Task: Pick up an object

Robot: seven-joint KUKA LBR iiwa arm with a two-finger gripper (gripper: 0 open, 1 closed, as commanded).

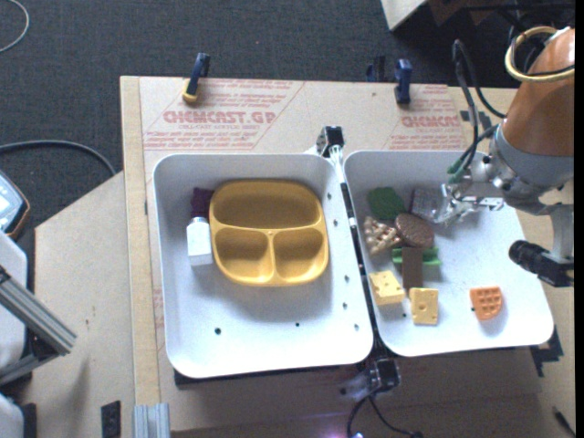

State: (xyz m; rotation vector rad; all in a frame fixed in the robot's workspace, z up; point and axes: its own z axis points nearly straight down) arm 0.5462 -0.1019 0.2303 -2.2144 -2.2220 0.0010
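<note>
The right bin holds several toy foods: a dark green piece, a brown round piece, a beige waffle-like piece, a brown bar lying over a light green piece, two yellow cheese blocks and an orange waffle. My gripper hangs low over the upper middle of this bin, just right of the brown round piece and beside a small grey item. Nothing is visibly held.
The left bin contains a yellow divided plate, a white bottle and a dark purple item at its left. The grey and orange arm covers the right bin's upper right corner. Clamps stand at the board's back edge.
</note>
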